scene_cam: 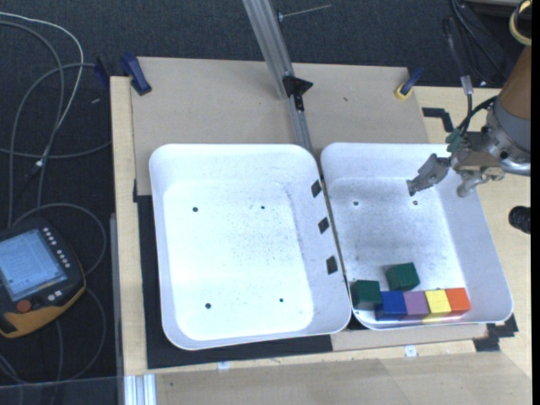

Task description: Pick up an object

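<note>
Several small blocks lie along the near edge of the right bin (472, 226): a dark green block (366, 293), a second green block (402, 275), a blue block (392, 304), a purple block (416, 303), a yellow block (437, 301) and an orange block (456, 299). My gripper (447, 179) hangs over the far right part of that bin, well above and behind the blocks. Its two fingers are spread apart and nothing is between them.
The left bin (169, 175) sits beside the right one. A slanted metal rail (270, 32) crosses the bench behind the bins. Blue clamps (135, 72) hold the board's far corners. A handheld pendant (34, 268) and cables lie on the floor at left.
</note>
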